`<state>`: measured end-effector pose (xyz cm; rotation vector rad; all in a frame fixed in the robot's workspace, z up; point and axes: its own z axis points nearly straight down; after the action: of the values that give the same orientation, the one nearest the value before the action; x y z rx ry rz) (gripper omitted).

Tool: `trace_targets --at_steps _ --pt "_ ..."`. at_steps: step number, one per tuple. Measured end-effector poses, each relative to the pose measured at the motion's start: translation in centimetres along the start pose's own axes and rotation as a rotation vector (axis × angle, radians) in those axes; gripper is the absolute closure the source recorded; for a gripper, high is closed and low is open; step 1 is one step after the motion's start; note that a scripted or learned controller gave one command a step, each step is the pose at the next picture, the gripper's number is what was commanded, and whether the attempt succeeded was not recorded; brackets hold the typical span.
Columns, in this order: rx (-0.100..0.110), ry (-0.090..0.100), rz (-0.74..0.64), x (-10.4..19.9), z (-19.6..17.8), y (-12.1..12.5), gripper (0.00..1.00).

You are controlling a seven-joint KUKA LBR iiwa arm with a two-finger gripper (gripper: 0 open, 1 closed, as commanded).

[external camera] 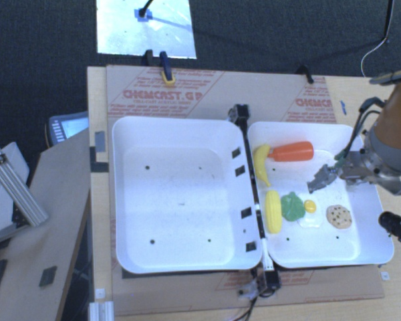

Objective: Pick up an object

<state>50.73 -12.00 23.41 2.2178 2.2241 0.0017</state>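
White right bin holds your objects: nearest you, a cookie, fried egg, green leaf and corn; farther, a banana and carrot. Your claw hovers above them; its opening cannot be made out

The right bin holds six small things. An orange carrot lies on its side at about twelve o'clock in the bin, its length running across. Just beside its blunt end, at ten o'clock, a yellow banana curves downward. Below that, near the bin's left wall at eight o'clock, a yellow corn cob lies lengthwise. A green leafy piece rests against the cob at the bin's centre. At its four o'clock side sits a fried egg, and further toward four o'clock a round brown cookie.
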Motion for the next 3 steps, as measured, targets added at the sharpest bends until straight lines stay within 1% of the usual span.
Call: trace_targets --at_steps 1,2,3 --pt "0.004 0.004 -0.009 8.6 5.3 1.7 0.00" --pt "-0.004 0.000 -0.004 9.9 4.9 5.7 0.00" --pt "-0.001 -0.003 0.011 2.1 1.8 -0.2 0.00"
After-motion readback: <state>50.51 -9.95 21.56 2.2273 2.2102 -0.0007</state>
